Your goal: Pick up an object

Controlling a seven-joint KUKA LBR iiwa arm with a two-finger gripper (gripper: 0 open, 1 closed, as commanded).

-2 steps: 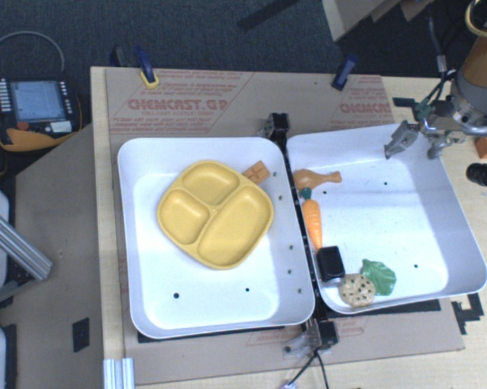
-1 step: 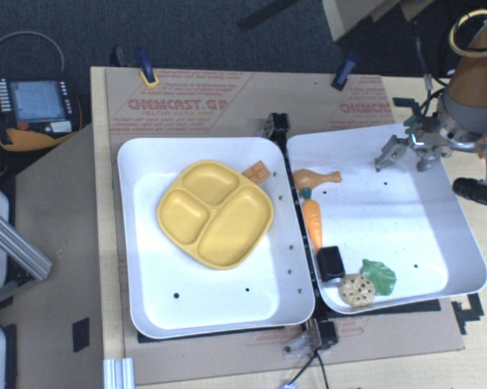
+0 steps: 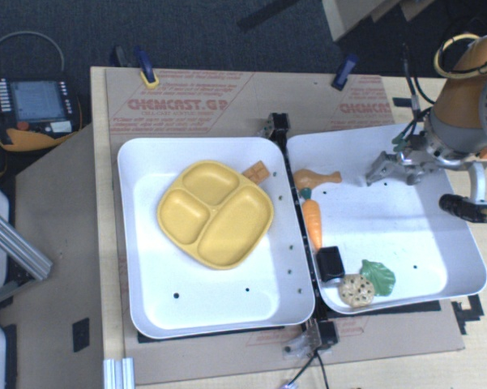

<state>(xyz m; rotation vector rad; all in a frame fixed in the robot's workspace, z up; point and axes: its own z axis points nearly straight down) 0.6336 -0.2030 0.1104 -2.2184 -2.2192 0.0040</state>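
Cardboard-topped bench with two white bins (image 3: 146,298): open, empty two-finger gripper (image 3: 386,171) hovers well apart from the orange plastic carrot (image 3: 311,224) hugging the right bin's left wall, risking a glancing miss

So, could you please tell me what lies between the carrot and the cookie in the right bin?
In the camera view, a small black block lies between the carrot and the cookie.

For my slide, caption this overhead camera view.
Gripper hovers over right bin with toy food; yellow divided plate fills left bin.
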